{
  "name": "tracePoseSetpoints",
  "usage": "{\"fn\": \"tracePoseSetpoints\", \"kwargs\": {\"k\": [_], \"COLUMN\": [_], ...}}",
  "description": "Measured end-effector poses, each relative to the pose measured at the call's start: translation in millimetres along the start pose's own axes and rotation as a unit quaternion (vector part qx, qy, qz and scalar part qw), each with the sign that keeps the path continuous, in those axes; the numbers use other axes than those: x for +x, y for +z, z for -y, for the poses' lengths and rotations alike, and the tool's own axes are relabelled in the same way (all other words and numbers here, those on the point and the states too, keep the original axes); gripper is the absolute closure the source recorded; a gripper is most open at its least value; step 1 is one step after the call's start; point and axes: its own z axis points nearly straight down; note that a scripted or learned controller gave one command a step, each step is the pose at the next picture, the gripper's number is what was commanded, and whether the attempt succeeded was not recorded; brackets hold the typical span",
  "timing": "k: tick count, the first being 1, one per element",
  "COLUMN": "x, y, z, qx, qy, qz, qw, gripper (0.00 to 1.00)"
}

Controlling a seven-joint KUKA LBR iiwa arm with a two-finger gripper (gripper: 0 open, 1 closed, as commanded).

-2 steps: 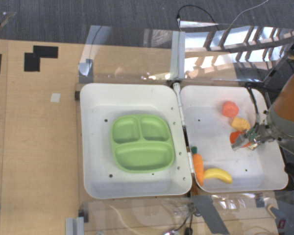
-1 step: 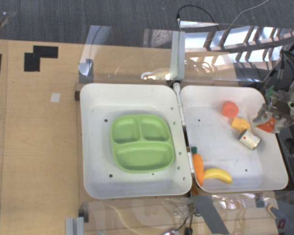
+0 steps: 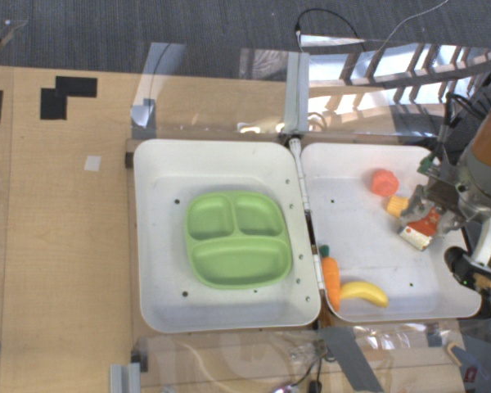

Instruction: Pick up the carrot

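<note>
While I watch from the overhead camera, the nearest things to me sit at the front edge of the right bin (image 3: 442, 301): the carrot (image 3: 331, 278), orange with a small green top, lies lengthwise against the bin's left wall, tucked into the front left corner, and a curved yellow banana (image 3: 364, 293) lies just beside it, its near end touching or almost touching the carrot's tip. Both look smooth and glossy like plastic toys. On the other side of the divider, the left bin (image 3: 159, 219) holds a light green plate (image 3: 238, 239) with three shallow compartments and rounded corners. Further back in the right bin, the gripper (image 3: 430, 211) hangs low over a small white and red carton (image 3: 417, 231), with a yellow block (image 3: 397, 205) just to its left and a rounded red-orange piece (image 3: 384, 182) behind that. I cannot tell how its fingers stand; the dark wrist hardware hides them. It is well apart from the carrot, with bare white bin floor between. Both bins are shallow, matte white, with rounded corners.
</note>
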Motion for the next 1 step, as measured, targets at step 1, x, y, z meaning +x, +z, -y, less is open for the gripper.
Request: {"fn": "tracePoseSetpoints", "kwargs": {"k": [1], "x": [-0.6], "y": [-26.5], "z": [9.0], "qx": [-0.003], "qy": [-0.373], "qz": [0.000], "qw": [0.9278], "gripper": [1.00]}}
